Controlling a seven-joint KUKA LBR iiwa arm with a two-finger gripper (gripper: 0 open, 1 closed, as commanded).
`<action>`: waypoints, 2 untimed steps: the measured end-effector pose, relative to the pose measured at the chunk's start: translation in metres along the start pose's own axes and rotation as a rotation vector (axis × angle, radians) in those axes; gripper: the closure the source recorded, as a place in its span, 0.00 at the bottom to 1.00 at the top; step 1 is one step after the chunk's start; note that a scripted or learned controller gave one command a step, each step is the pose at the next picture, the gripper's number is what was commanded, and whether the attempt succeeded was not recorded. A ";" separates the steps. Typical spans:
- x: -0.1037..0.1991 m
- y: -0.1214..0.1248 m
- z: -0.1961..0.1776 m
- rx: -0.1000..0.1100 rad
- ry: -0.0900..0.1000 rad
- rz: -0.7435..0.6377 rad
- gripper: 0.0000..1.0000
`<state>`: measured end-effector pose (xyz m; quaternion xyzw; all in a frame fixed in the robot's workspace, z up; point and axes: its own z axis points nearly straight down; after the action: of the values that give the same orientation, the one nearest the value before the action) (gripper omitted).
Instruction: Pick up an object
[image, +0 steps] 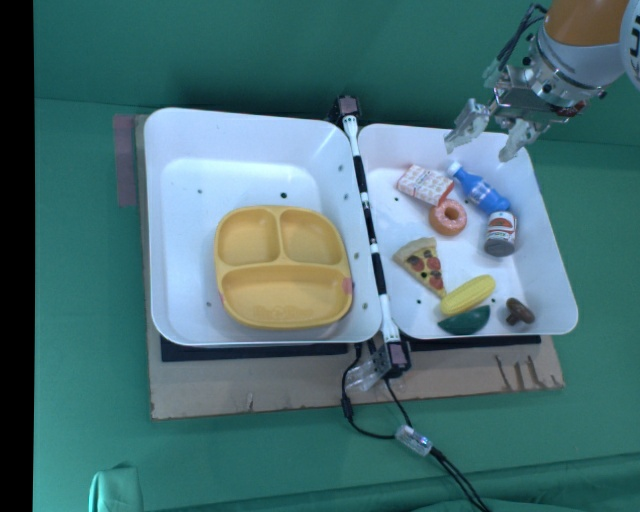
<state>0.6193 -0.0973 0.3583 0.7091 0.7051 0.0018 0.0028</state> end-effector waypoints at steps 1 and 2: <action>-0.022 0.007 0.118 0.002 -0.003 0.002 0.00; -0.004 0.081 0.170 0.010 -0.005 -0.003 0.00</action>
<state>0.7011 -0.1021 0.1891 0.7080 0.7062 -0.0036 0.0009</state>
